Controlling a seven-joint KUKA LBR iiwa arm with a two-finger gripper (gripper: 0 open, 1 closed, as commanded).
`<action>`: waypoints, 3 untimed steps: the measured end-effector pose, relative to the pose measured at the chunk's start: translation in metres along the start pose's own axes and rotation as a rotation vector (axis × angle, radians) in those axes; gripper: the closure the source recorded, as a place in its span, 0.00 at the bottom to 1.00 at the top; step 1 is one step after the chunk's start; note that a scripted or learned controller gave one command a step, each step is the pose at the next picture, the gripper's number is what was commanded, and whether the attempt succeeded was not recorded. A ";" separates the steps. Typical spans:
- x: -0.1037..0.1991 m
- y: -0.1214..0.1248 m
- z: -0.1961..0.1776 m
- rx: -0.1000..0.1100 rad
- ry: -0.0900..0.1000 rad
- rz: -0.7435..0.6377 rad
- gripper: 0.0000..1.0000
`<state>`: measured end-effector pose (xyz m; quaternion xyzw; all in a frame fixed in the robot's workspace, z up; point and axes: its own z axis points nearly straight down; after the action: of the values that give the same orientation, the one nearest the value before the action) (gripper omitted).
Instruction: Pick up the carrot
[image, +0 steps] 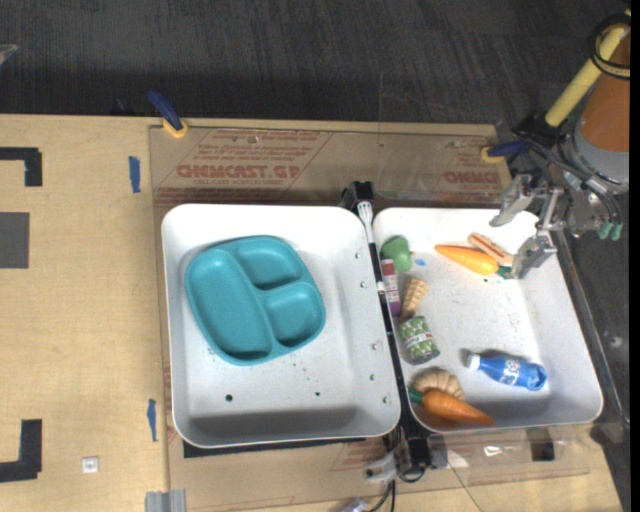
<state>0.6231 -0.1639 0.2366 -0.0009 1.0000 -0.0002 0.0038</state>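
We see the gripper (522, 232) w/ fingers spread open, holding nothing, over the right bin (575, 330) far corner. A carrot (467, 259) lies just left of it; another carrot (455, 406) at the bin's near edge.

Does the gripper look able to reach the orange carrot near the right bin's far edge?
Probably yes: the gripper hovers just right of the orange carrot, nothing lies over it, though pale pink strips touch its end.
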 end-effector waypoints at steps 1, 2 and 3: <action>-0.042 -0.022 0.104 -0.003 0.010 0.017 0.00; -0.040 -0.027 0.139 0.002 0.007 0.270 0.00; 0.006 -0.007 0.148 0.000 -0.001 0.391 0.00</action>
<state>0.6184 -0.1712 0.0885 0.1933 0.9811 0.0005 0.0041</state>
